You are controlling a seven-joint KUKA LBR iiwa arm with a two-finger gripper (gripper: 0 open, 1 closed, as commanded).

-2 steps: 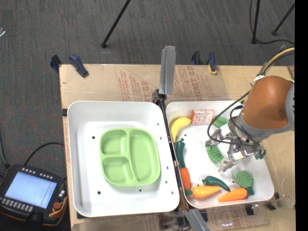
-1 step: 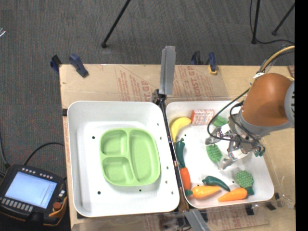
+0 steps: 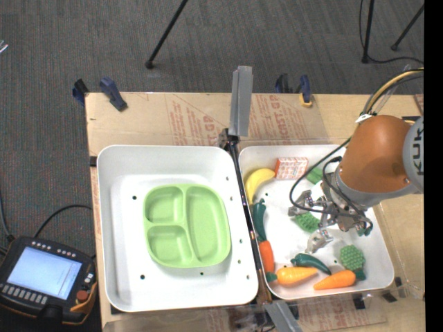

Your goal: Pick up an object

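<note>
From above, the hand [image 3: 322, 239] hung over the middle of the right bin [image 3: 385, 254], below the arm's orange band [image 3: 375, 154]. Whether it was clenched or released could not be told; nothing could be made out in its grip.

Toys lay all around it in that bin. A green ridged piece [image 3: 304, 221] lay just beside the hand, to its upper left, partly under the wrist hardware. A dark green pepper [image 3: 311, 262] lay just below the hand, its long axis running left to right with a slight tilt. Under it, an orange carrot [image 3: 296, 276] lay near the bin's front edge, roughly left to right, and a second carrot [image 3: 335, 279] lay to its right, tilted up toward the right. A round green dotted piece [image 3: 351, 257] sat to the hand's lower right. Along the bin's left wall a long carrot [image 3: 266, 254] with a dark green top stood nearly up and down in the picture. A yellow banana [image 3: 257, 181] curved in the upper left corner, well apart from the hand, with a small orange-and-white box [image 3: 291, 167] to its right.

The left bin [image 3: 124, 164] held a light green divided plate [image 3: 187, 225]. Both bins rested on the desk [image 3: 173, 120].
</note>
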